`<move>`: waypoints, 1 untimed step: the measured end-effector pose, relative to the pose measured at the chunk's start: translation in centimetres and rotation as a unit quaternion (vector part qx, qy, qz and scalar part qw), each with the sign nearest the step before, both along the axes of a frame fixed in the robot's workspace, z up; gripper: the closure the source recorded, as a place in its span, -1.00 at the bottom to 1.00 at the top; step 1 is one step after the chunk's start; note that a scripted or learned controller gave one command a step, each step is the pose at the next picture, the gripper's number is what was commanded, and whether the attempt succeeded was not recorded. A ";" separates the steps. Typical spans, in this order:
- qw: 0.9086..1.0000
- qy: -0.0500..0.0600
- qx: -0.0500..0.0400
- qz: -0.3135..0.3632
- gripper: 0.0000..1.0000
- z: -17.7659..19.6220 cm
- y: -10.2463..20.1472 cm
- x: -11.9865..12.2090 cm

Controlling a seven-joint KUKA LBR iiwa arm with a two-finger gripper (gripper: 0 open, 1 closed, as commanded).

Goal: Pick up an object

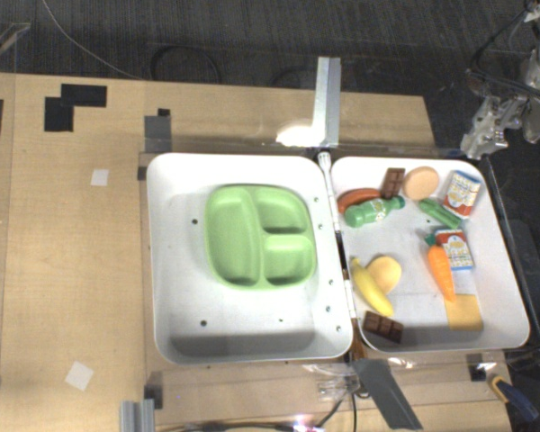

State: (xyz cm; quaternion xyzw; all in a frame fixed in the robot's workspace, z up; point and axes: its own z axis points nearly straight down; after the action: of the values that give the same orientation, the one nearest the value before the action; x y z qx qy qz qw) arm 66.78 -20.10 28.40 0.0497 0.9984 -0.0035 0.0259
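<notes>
- Your left bin (175, 268) holds a green divided plate (257, 235).
- Your right bin (508, 286) holds the toy food: a carrot (441, 273), a banana (371, 289), a green bottle (374, 211), chocolate bars and small cartons.
- The gripper (488, 133) hangs beyond that bin's far right corner, carrying nothing; you cannot tell how wide it stands.
- You are at the approach: next, choose a piece and descend over it.

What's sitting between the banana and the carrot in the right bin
In the camera view, nothing lies between the banana and the carrot: that stretch is bare white floor of the right bin. A pale yellow-orange fruit touches the banana's near side.
</notes>
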 end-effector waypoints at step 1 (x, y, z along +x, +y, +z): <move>0.995 0.022 0.002 0.097 1.00 -7.8 -0.4 -4.1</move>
State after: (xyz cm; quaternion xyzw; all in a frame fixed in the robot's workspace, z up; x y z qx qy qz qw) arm 62.64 -20.51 20.56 -0.0473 0.9989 -0.0005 0.0037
